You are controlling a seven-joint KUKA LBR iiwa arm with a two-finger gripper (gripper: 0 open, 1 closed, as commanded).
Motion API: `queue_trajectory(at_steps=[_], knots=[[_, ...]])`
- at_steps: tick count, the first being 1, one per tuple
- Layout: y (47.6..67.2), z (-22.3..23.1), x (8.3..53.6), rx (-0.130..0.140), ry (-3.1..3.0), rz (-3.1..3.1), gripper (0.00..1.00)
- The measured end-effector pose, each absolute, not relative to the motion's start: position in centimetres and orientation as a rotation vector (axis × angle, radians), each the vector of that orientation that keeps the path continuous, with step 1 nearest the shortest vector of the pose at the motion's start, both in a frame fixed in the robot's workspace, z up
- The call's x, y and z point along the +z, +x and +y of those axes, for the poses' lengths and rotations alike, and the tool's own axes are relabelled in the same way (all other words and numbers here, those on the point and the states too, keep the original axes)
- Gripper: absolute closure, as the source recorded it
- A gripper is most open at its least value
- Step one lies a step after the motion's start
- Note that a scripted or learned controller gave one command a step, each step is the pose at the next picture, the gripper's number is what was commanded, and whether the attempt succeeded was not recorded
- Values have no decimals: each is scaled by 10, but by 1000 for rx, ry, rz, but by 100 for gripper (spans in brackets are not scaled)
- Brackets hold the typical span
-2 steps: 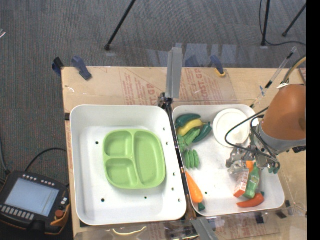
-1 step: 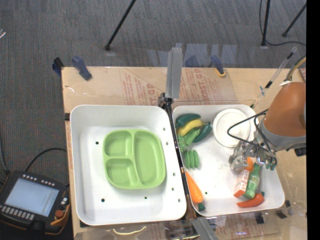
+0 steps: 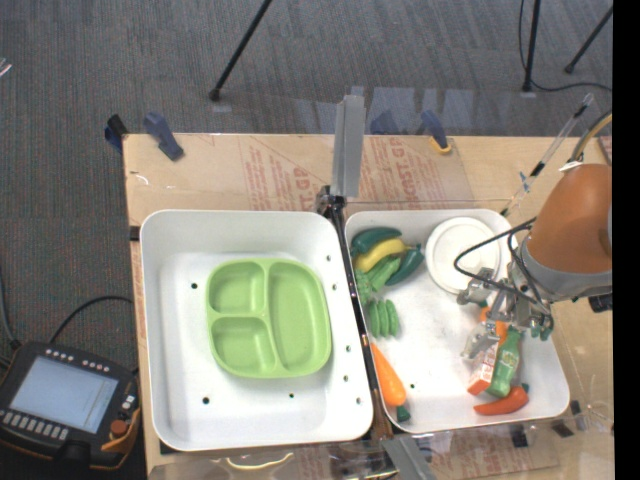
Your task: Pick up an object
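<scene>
My gripper (image 3: 507, 318) hangs low over the right side of the right bin (image 3: 440, 408), under the orange wrist band. Just below it lies a green and orange packet (image 3: 506, 365), with a red chili pepper (image 3: 501, 402) at its near end. The gripper's tip seems to meet the packet's top end, but I cannot tell if it holds anything. A carrot (image 3: 390, 376) lies along the bin's left wall. Green pea pods (image 3: 383, 316) sit above it. A yellow vegetable (image 3: 379, 254) lies between dark green ones (image 3: 373, 238) at the bin's far left.
A white round dish (image 3: 460, 253) rests at the far side of the right bin, left of the arm. The left bin (image 3: 170, 398) holds a green divided plate (image 3: 268, 316). A teach pendant (image 3: 65, 398) lies on the floor at lower left.
</scene>
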State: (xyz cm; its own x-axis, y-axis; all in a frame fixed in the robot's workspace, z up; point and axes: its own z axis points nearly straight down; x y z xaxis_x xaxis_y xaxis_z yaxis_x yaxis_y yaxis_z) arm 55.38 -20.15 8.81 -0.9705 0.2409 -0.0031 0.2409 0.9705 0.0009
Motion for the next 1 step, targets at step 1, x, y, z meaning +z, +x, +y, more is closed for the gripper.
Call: queue_trajectory(at_steps=[1], knots=[[556,-200,99,1,371,3112,100]])
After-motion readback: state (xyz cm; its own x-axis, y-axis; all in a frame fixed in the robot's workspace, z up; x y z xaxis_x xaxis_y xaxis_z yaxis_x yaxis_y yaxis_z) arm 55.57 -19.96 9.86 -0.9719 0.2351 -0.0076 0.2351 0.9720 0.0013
